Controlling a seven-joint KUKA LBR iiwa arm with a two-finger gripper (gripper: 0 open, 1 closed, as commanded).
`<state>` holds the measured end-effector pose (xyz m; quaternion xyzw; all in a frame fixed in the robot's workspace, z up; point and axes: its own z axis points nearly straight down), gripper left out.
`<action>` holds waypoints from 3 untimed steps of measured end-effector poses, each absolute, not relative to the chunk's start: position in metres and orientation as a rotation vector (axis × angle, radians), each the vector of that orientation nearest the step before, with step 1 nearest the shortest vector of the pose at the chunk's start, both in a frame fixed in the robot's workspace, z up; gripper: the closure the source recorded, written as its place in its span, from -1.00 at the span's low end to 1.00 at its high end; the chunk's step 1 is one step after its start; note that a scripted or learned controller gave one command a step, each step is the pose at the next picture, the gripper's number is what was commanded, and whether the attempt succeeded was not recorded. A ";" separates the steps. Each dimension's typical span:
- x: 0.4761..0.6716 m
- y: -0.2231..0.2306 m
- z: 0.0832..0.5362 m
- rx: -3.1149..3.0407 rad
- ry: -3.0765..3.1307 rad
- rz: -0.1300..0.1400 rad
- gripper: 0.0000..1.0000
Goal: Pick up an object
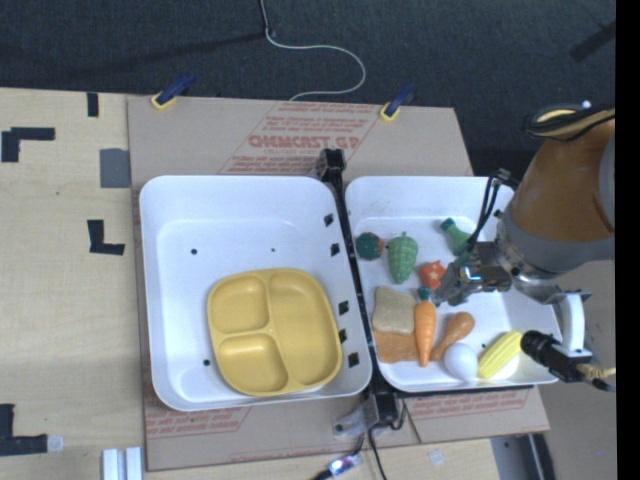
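Observation:
The right bin (400, 196) holds several toy foods. Among them are a dark green broccoli (369, 245), a green pepper (402, 256), a small red tomato (432, 272), a bread slice (394, 312) and a carrot (425, 330). An orange drumstick (457, 327), a white egg (460, 361), a yellow corn cob (500, 354) and a green piece (455, 232) lie there too. My gripper (462, 280) hangs low over the middle of this bin. It is just right of the tomato and above the drumstick, and I see nothing held in it.
The left bin (170, 218) carries a yellow divided plate (272, 330). The arm's orange band (560, 193) and grey wrist cover the right bin's right side. A black clamp (331, 162) sits where the two bins meet at the back.

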<state>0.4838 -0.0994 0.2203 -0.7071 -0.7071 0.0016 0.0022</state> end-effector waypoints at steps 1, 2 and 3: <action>0.496 -0.084 0.225 -2.216 -2.224 0.002 1.00; 0.486 -0.084 0.229 -2.218 -2.221 0.002 1.00; 0.491 -0.087 0.216 -2.219 -2.220 0.005 1.00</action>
